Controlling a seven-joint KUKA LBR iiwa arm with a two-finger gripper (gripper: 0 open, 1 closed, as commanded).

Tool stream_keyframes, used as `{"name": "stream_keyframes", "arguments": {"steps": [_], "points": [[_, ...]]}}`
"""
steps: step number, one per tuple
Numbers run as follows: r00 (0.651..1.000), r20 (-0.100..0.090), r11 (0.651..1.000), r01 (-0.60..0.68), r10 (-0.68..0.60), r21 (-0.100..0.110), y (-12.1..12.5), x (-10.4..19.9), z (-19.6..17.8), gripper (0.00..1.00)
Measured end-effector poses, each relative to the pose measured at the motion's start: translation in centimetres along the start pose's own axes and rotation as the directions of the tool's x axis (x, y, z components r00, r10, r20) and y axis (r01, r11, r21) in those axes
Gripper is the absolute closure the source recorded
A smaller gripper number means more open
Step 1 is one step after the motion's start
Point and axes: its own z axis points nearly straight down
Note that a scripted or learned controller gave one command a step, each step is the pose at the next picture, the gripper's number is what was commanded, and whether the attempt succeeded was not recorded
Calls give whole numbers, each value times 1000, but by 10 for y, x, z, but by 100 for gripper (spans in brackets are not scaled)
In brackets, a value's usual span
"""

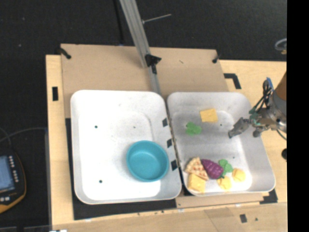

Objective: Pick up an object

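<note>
Your gripper (245, 126) hangs over the right side of the right bin (241, 100), reaching in from the right edge of the camera view, its dark fingers (236, 129) slanting down and to the left. Whether they stand spread or closed you cannot tell from this angle, and nothing is seen between them.

The nearest candidates lie to the gripper's left. The yellow square piece (208, 115) sits up and to the left of the fingertips, lying flat with no marked long axis. The small green piece (193, 128) is further left, roughly level with the fingertips and near the bin's dividing wall.

The cluster along the bin's near edge lies below and to the left: a waffle-patterned wedge (193, 166), a purple piece (211, 167) with its long axis slanting, a green piece (225, 166) and yellow pieces (231, 178), all touching or just beside one another.

The blue bowl (146, 160) in the left bin (96, 110) is well apart.

By this judgement, the isolated yellow square offers the cleanest approach: a short shift leftward and away from you, then a descent.
</note>
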Motion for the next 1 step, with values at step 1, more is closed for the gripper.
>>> {"name": "stream_keyframes", "arguments": {"steps": [1], "points": [[1000,0,1000,0,0,0,0,0,0,0]]}}
